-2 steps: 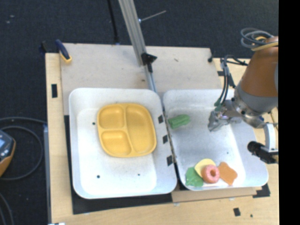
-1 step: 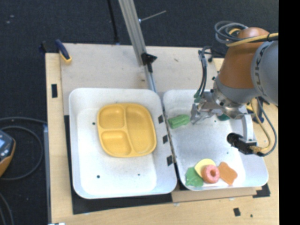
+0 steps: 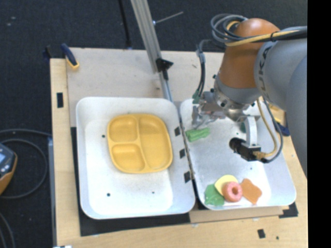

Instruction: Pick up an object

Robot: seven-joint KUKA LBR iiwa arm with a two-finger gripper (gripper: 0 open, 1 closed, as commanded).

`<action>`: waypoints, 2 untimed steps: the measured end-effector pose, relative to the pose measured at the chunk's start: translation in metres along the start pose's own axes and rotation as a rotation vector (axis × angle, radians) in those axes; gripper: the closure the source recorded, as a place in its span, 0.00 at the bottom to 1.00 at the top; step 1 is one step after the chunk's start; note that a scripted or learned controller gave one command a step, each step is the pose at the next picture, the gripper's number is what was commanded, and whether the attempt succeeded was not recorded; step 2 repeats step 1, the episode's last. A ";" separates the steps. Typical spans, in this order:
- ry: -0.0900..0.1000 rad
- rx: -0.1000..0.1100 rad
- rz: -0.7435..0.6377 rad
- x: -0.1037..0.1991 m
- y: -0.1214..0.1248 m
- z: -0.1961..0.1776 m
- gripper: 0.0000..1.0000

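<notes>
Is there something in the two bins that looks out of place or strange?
Nothing looks spilled or damaged. The green object lies alone by the right bin's left wall, under the gripper; the other toys crowd its near edge. The yellow tray sits slightly askew.

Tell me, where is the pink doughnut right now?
The pink doughnut lies at the near edge of the right bin, between a green piece and an orange piece.
</notes>
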State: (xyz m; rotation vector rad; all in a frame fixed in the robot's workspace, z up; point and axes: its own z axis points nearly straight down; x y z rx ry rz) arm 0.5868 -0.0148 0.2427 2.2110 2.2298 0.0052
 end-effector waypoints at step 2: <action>0.000 0.002 0.001 0.054 0.015 0.011 1.00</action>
